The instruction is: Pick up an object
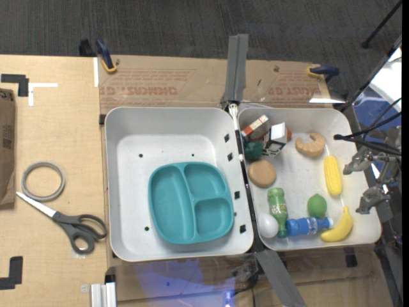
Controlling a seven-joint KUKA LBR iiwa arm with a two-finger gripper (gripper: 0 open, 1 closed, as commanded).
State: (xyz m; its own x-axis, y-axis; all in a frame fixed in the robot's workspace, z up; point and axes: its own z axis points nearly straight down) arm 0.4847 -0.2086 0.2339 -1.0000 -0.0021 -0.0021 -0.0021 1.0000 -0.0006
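We see the end effector (370, 184) at the frame's right edge, beside the banana (339, 228) and corn (332, 175); we cannot tell its state.

I get bright, even overhead light, soft shadows inside both bins (115, 171), bluish glare at bottom edge, slight softness overall.
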